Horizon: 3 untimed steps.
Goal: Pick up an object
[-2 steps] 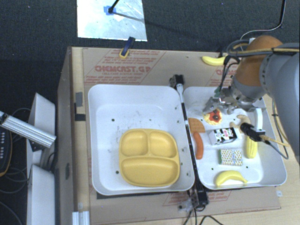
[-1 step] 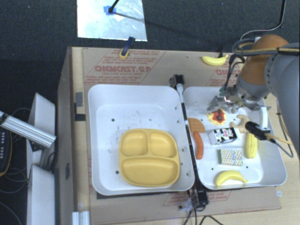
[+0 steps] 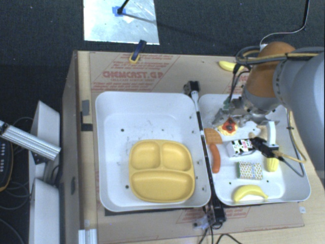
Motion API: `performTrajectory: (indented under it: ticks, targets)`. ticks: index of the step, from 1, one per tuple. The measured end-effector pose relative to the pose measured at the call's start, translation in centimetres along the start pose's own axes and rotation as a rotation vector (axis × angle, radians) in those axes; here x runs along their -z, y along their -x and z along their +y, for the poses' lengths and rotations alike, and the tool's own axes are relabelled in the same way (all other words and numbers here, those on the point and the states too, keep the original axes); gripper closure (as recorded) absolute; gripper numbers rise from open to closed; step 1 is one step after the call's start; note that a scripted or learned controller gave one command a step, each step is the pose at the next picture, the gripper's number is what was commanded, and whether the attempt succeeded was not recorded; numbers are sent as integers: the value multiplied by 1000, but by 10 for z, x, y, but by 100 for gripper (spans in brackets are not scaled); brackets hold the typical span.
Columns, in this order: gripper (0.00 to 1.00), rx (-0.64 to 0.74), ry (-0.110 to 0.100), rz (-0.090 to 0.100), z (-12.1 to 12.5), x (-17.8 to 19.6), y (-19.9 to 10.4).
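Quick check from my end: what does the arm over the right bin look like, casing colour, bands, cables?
The arm has a smooth, rounded grey casing with an orange band above the wrist. Thin dark cables loop around the wrist joint. Below it the gripper is a smaller assembly of grey and dark metal parts. I can read no markings.

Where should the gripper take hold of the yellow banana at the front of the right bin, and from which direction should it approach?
Probably the banana is best gripped at its thick middle, coming straight down from above. It lies flat and curved, its length running left to right near the front wall of the right bin, apart from the checkered block. Closing across its narrow width seems safest.
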State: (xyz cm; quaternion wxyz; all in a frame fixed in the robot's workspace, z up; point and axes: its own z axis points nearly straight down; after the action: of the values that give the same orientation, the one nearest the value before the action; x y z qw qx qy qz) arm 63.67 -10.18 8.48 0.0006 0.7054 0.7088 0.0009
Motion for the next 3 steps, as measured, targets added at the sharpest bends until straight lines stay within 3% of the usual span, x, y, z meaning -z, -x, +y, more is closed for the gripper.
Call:
performTrajectory:
  ticks: [1,2,3]
  targets:
    - [0,-3,0,-2,-1,0,30]
    - [0,-3,1,-2,16,1,56]
    - [0,-3,0,0,-12,0,33]
